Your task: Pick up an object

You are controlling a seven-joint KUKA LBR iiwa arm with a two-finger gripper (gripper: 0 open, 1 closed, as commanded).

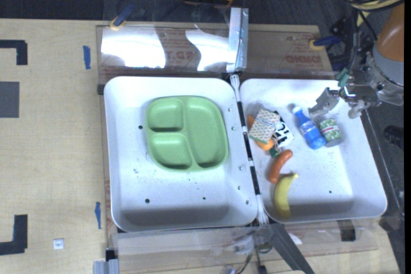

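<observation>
Grey arm from right, gripper [339, 99] above right bin [359, 192]

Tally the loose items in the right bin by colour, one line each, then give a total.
Yellow: 1, the banana
Red-orange: 1, the sausage
Blue: 1, the bottle
Green-labelled: 1, the can
Patterned: 1, the packet
Black-and-white: 1, the small item
Total: 6

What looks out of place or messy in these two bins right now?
Nothing looks spilled or broken. The right bin holds a loose jumble: banana, sausage, blue bottle lying on its side. The green tray sits slightly skewed in the left bin.
</observation>
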